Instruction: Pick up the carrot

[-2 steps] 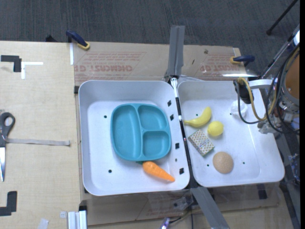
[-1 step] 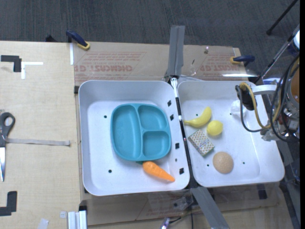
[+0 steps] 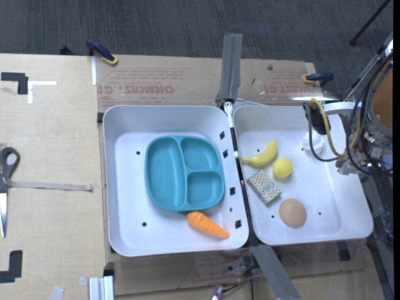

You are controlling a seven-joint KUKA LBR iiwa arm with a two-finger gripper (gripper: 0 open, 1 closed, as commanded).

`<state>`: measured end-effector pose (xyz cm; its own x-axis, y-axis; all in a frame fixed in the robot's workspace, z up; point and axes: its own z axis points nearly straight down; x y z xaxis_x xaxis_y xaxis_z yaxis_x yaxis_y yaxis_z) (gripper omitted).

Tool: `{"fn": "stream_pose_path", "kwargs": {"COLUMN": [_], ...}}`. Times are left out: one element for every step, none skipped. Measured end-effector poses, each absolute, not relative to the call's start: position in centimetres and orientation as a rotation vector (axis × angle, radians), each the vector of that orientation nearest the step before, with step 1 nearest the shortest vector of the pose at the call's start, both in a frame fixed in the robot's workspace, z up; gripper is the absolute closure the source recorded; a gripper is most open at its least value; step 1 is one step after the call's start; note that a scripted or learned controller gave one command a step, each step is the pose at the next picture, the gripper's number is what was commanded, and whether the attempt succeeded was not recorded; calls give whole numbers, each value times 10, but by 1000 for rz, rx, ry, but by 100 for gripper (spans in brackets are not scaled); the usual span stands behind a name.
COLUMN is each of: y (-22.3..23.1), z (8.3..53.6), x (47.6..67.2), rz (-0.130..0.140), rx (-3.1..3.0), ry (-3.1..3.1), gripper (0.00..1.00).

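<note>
An orange carrot lies in the left bin, near its front wall and just below the front edge of a teal divided plate. Its thick end points left and its tip points right. My gripper hangs over the far right part of the right bin, well away from the carrot and across the wall between the bins. Nothing shows in its grasp.
The right bin holds a yellow banana, a yellow lemon, a small speckled box and a tan round object. Scissors lie on the bench at far left. Blue clamps grip the cardboard behind the bins.
</note>
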<state>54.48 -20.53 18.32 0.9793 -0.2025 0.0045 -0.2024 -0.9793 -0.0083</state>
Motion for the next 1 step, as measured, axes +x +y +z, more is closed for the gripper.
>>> {"fn": "stream_pose_path", "kwargs": {"y": [-221], "z": [218], "x": [508], "rz": [-11], "rx": [-3118], "ry": [320], "gripper": [100]}}
